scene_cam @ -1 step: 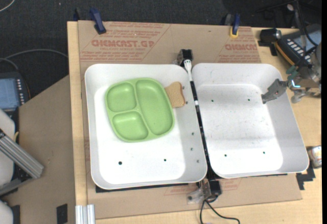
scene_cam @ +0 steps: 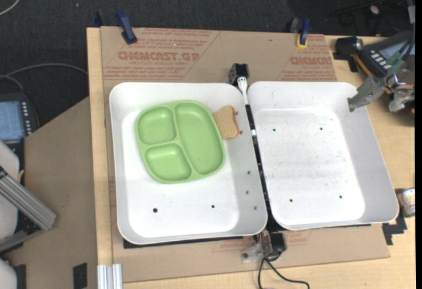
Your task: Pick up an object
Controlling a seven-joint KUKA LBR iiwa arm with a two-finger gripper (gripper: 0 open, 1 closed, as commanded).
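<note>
On the bench, read from left to right:

Bench top: brown cardboard sheet [scene_cam: 198, 50] with red printed lettering, lying under both bins.
Clamps: a blue clamp [scene_cam: 125, 26] on the sheet's far edge at left; a second clamp, blue and yellow [scene_cam: 303, 33], on the far edge at right.
Left bin: shallow white bin [scene_cam: 132, 215], rounded corners, a few small dark dots on its floor.
Plate: green plate [scene_cam: 180, 141] with three compartments, lying flat in the far half of the left bin, turned slightly askew to the bin walls.
Sponge: small tan sponge [scene_cam: 227, 122], rectangular, touching the plate's right rim, between the plate and the bin's right wall.
Seam: the two bins meet edge to edge; a black clip [scene_cam: 239, 72] sits at the seam's far end, another black fitting [scene_cam: 275, 242] with a cable at the near end.
Right bin: white bin [scene_cam: 369, 149], floor speckled with fine dark specks.
Gripper: grey gripper [scene_cam: 364, 92] at the far right corner of the right bin, above its rim, well apart from plate and sponge.
Gripper state: cannot tell how far it is open; nothing seen in its hold.
</note>
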